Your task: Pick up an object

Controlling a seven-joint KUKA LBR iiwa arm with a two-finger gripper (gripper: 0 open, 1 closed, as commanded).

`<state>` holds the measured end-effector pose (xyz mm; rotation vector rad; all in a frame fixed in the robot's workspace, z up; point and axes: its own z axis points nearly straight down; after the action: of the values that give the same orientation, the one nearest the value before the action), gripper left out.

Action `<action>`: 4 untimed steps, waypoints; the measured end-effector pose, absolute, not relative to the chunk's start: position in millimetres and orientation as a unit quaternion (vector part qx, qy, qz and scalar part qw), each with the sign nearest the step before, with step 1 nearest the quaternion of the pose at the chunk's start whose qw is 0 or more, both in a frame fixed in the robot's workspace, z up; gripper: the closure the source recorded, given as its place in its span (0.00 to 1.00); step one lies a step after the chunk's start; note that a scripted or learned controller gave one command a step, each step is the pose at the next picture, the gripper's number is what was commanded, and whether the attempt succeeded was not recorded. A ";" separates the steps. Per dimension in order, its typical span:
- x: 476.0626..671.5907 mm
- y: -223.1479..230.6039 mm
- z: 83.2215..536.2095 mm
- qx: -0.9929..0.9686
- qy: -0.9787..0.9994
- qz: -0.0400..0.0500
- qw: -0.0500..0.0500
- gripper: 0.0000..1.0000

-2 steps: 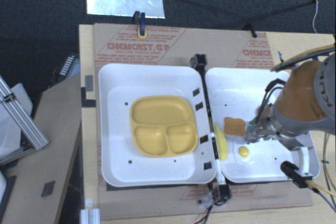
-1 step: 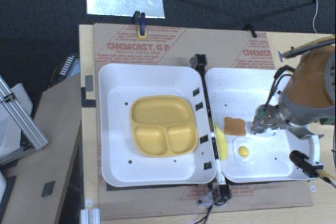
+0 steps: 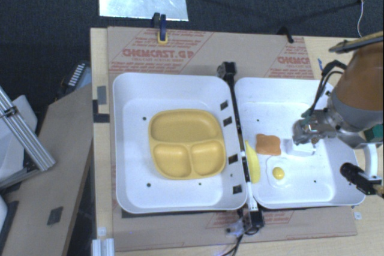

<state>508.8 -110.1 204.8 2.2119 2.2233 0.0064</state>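
In the right bin (image 3: 270,96) lie a brown toast slice (image 3: 268,144), a toy fried egg (image 3: 278,174) with a yellow yolk, and a yellow banana (image 3: 252,162) against the bin's left wall. My gripper (image 3: 302,133) hangs over the middle of the right bin, just right of the toast and above a small white piece (image 3: 300,148). The arm's orange band and grey wrist come in from the right. Nothing shows between the fingers.
The left bin (image 3: 129,99) holds a yellow three-compartment plate (image 3: 183,142). A black divider strip (image 3: 234,129) runs between the bins. Cardboard covers the bench under both bins; a yellow clamp (image 3: 162,30) sits at its far edge.
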 end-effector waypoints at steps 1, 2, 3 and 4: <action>505.4 -115.6 266.2 0.705 0.709 0.002 0.004 1.00; 506.5 -115.8 288.2 0.705 0.709 0.001 0.002 1.00; 515.6 -66.6 266.7 0.704 0.710 0.001 0.000 1.00; 527.3 -7.9 265.3 0.703 0.711 0.001 0.000 1.00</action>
<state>527.3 -7.9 265.3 2.2092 2.2325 0.0043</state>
